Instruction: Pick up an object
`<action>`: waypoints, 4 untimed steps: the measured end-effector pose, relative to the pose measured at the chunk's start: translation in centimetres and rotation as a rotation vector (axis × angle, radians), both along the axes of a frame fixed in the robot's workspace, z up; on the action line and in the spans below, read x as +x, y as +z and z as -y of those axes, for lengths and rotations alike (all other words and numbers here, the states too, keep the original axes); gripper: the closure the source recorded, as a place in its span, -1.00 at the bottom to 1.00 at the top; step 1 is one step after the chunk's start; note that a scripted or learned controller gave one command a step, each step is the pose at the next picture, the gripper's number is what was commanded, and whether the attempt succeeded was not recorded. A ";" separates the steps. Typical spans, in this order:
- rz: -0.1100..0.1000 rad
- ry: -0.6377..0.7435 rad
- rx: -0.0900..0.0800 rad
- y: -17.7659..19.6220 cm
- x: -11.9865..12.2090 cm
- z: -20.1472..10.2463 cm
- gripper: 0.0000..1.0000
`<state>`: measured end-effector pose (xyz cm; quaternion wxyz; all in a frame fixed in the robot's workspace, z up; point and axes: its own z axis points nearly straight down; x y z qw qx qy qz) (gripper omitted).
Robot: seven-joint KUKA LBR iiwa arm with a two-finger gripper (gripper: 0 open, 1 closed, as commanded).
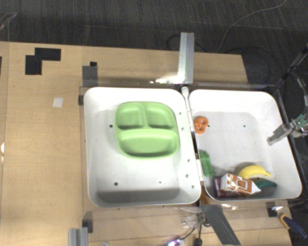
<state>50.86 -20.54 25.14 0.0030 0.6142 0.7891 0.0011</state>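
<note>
Whether the gripper (277, 136) is released or clenched I cannot tell; it hangs at the right bin's (231, 97) right edge with nothing visibly in it. Objects lie well apart from it: banana (254, 171) and carton (237, 184) in the near corner, a green piece (206, 163) and orange ball (200, 123) along the left wall. The left bin (100, 137) has a green tray (146, 128). Nothing is picked yet (approach, grasp and lift all seem to remain).

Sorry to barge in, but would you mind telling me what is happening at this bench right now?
A robot arm is set to pick an object from two white bins. Its gripper sits at the right bin's right edge, apart from the objects. That bin contains an orange ball, a green item, a banana and a small carton. The left bin has a green divided tray.
</note>
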 end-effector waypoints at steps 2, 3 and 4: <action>0.001 -0.046 0.000 3.5 -0.4 0.0 -1.00; 0.001 -0.173 0.002 6.0 0.4 -5.7 -1.00; 0.000 -0.029 0.000 1.5 -2.0 -2.6 -1.00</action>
